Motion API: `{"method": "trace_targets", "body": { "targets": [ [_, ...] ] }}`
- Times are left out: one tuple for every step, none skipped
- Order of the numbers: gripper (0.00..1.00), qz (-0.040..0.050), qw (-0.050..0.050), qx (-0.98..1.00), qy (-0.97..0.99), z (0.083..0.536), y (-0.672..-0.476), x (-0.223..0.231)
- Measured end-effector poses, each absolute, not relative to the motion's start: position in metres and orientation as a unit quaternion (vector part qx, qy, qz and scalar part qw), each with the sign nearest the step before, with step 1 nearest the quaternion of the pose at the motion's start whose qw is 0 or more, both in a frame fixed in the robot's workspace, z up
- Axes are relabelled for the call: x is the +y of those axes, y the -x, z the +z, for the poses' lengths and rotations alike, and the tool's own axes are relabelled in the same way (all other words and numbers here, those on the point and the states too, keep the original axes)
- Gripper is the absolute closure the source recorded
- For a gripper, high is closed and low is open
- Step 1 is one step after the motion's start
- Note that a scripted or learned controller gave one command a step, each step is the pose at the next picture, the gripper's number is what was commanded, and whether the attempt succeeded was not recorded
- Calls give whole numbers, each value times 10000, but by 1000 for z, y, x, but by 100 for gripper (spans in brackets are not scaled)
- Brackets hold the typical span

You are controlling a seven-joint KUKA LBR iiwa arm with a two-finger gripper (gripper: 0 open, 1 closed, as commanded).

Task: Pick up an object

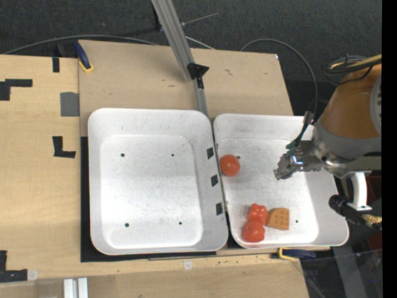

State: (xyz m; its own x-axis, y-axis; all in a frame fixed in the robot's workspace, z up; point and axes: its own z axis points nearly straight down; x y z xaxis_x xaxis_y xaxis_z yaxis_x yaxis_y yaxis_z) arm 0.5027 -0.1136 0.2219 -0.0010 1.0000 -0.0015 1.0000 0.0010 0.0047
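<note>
In the right bin point(260, 129) a small red-orange ball point(230, 165) lies near the left wall. A red pepper-shaped toy point(254, 223) rests at the bin's front, touching a tan waffle-like piece point(278, 219) on its right. My gripper point(286, 168) hangs over the right part of this bin, well to the right of the ball and above the waffle piece in the view. I see nothing between its tips.
The left bin point(149, 179) sits beside the right one, joined by black clips along the shared wall. A grey metal pole point(177, 33) slants in from the top. The arm's orange band point(350, 107) fills the right side.
</note>
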Motion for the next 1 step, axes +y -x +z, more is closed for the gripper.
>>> {"method": "trace_targets", "body": {
  "targets": [
    [100,6,12,7078,-7064,254,-504,-113]
  ]
}}
